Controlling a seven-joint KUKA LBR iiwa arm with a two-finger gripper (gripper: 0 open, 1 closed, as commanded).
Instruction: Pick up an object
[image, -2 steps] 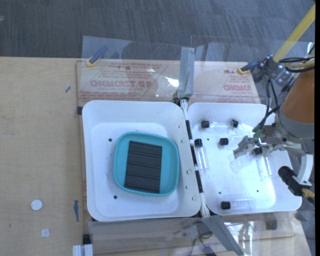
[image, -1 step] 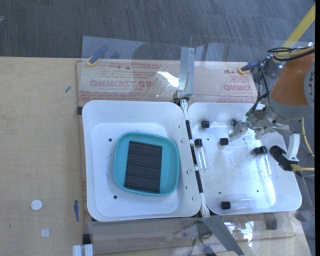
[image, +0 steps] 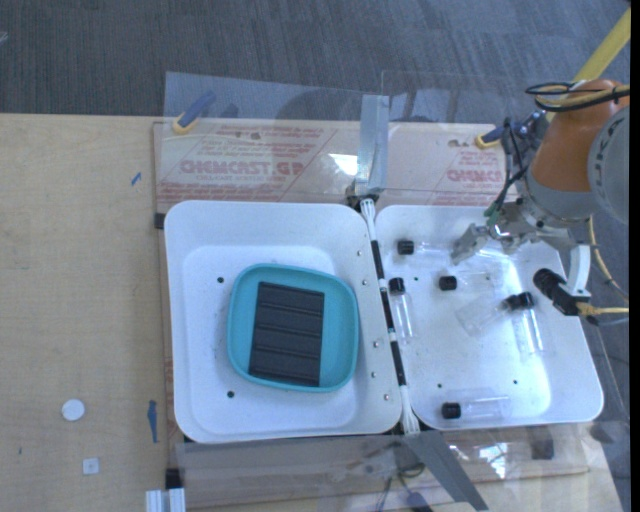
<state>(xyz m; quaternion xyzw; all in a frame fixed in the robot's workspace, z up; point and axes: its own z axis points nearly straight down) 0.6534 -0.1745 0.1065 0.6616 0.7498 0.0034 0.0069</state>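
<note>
Several clear vials with black caps lie in the right bin (image: 570, 390). One vial (image: 401, 308) rests along the bin's left wall, another vial (image: 417, 246) near the back left, and a third vial (image: 476, 407) at the front. A vial (image: 527, 325) lies right of centre, and a clear capless one (image: 477, 315) in the middle. A loose black cap (image: 447, 283) sits between them. My gripper (image: 490, 238) hangs low over the back of the right bin, above and behind the middle vials. I see nothing held in it.
The left bin (image: 190, 300) holds a blue tray (image: 240, 320) with a dark ribbed block (image: 288, 333) in it. A metal divider (image: 372, 150) and clear sheets stand behind the bins. The arm's orange band (image: 565, 150) and cables hang at the right.
</note>
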